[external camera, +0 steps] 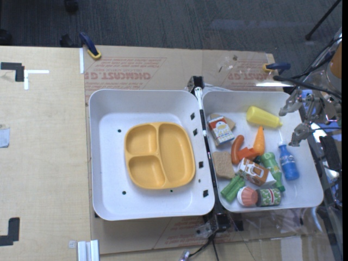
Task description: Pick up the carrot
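Note:
The carrot (pixel 259 140) is a small orange cone lying nearly upright in the middle of the right bin (pixel 307 192), its tip pointing to the far side. It rests between a red sausage (pixel 237 148) on its left and a blue bottle (pixel 288 162) on its right. My gripper (pixel 291 125) hovers over the bin's right part, to the right of the carrot and apart from it. Its two fingers stand apart, open, with nothing between them.
A yellow bottle (pixel 263 116) lies just behind the carrot. A small carton (pixel 220 129), a bread slice (pixel 222 165), green items (pixel 234 187) and a can (pixel 268 197) crowd the right bin. The left bin (pixel 103 167) holds a yellow divided plate (pixel 160 155).

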### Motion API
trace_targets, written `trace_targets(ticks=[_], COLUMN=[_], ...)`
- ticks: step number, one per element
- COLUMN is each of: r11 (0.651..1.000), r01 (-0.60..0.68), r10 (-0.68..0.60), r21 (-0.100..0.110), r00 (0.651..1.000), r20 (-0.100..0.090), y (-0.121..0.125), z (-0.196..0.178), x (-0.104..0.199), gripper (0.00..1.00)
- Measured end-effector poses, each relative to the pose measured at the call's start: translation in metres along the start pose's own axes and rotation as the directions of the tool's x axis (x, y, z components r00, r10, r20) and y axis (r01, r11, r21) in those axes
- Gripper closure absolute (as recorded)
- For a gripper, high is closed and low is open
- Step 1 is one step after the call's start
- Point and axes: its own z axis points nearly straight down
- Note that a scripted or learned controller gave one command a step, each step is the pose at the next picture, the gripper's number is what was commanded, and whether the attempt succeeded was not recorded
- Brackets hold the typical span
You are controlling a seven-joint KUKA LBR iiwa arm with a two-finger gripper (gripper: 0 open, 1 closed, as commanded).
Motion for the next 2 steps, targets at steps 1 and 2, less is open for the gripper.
trace_targets(ticks=[1, 2], r11=[0.998, 0.998], r01=[0.061, 0.064], r10=[-0.061, -0.064], r21=[0.000, 0.003], r00=[0.998, 0.998], r20=[0.000, 0.006], y=[0.033, 0.034], z=[0.127, 0.115], x=[-0.014, -0.017], gripper=[0.00, 1.00])
